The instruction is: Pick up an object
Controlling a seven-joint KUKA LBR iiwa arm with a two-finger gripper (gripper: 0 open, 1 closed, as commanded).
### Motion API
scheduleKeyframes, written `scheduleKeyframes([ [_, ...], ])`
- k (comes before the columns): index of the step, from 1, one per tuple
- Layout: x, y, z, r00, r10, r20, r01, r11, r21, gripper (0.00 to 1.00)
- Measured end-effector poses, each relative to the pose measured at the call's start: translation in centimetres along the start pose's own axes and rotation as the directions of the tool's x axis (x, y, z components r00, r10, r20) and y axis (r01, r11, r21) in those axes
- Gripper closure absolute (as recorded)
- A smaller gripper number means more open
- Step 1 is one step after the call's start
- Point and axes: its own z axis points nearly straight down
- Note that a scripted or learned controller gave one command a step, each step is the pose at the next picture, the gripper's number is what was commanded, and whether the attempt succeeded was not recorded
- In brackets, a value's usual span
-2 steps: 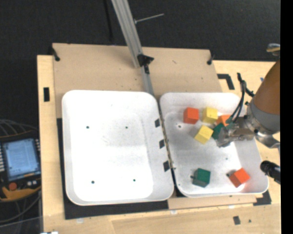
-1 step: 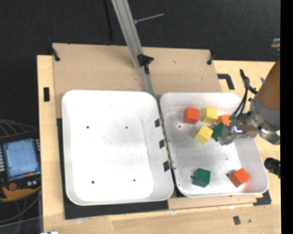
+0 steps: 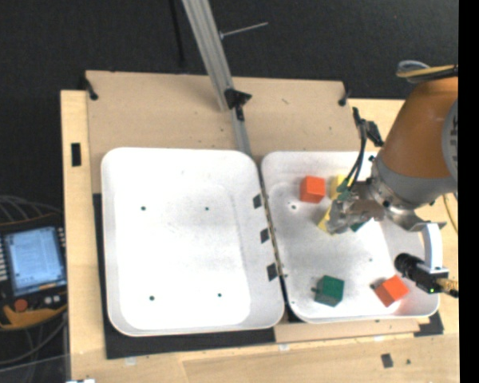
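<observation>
The right bin (image 3: 303, 298) holds an orange cube (image 3: 312, 189) near its back, a dark green block (image 3: 329, 290) near its front, and an orange-red block (image 3: 390, 290) at its front right. A yellow piece (image 3: 333, 187) lies just right of the orange cube, and more yellow (image 3: 325, 223) shows under the gripper. My gripper (image 3: 345, 215) is low in the right bin, right of the orange cube, over yellow and teal bits that its body partly hides.
The left bin (image 3: 180, 238) sits beside the right one, joined by small black clips (image 3: 265, 234). A slanted metal rail (image 3: 211, 50) runs from the top down to the bins' back edge. A teach pendant (image 3: 28, 266) lies off the bench at far left.
</observation>
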Motion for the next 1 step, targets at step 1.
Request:
scheduleKeyframes([
  [1,4.45,1.47,-0.88,1.0,0.0,0.0,0.0,1.0,-0.003,1.0],
])
